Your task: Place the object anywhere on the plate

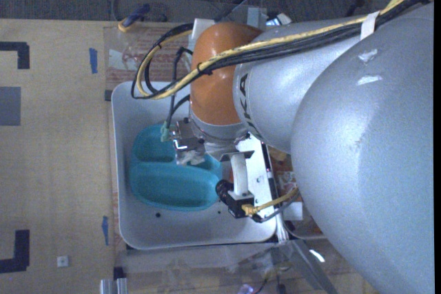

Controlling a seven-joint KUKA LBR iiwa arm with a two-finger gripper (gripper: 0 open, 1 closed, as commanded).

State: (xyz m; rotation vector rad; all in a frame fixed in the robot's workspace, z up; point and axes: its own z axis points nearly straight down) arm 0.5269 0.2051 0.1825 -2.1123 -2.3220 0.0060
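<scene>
Mostly hidden under the arm (pixel 275 100), end effector (pixel 185 148) (finger state impossible to tell) over teal plate (pixel 165 182) in white bin (pixel 138 227)

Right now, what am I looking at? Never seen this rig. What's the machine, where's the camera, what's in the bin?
The big grey shape is a robot arm, reaching in from the right; the orange band sits above its wrist. The one camera is fixed above the bench and looks down at a slant. Under the arm is a shallow white bin. In it lies a teal plate with compartments. The end effector hangs over the plate, its tips hidden by the wrist, so I cannot tell whether it holds anything. Yellow and black cables run along the arm.
</scene>
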